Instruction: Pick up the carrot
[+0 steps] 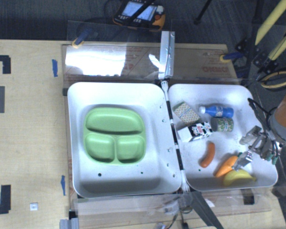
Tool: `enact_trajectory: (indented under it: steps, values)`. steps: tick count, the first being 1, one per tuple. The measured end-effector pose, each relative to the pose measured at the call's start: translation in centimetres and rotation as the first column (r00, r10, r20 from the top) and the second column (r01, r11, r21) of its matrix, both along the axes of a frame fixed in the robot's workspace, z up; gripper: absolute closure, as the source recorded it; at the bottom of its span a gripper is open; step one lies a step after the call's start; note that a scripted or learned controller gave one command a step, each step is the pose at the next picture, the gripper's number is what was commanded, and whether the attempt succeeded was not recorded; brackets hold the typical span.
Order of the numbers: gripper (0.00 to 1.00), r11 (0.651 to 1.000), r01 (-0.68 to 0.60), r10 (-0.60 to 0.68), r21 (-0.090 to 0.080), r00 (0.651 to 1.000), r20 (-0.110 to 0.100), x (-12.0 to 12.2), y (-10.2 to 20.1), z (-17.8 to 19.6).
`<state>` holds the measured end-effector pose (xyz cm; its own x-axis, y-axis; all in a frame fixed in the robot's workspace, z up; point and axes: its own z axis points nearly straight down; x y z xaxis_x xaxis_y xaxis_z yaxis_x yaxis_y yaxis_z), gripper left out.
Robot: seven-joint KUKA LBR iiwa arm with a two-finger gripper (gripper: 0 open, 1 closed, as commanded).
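The orange carrot (227,166) lies tilted in the right bin (238,93), near its front right corner, resting against a yellow banana (239,177). My gripper (247,149) reaches in from the right, just right of and slightly above the carrot's upper end. It is open, and nothing sits between the fingers. The lower fingertip (243,160) is close to the carrot's tip; whether they touch I cannot tell.
An orange-red sausage (208,155) lies left of the carrot. A blue bottle (218,111), a green can (223,124), a patterned box (185,112) and a black-and-white packet (199,130) fill the bin's back. A green divided tray (115,134) sits in the left bin (76,128).
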<state>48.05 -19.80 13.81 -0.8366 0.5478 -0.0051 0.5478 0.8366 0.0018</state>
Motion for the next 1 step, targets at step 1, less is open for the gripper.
enact_trajectory:
  steps: [1]
  values:
    - [0.00,0.994,-0.112,0.112,-0.001,0.994,0.001,0.71,1.86,-5.12]
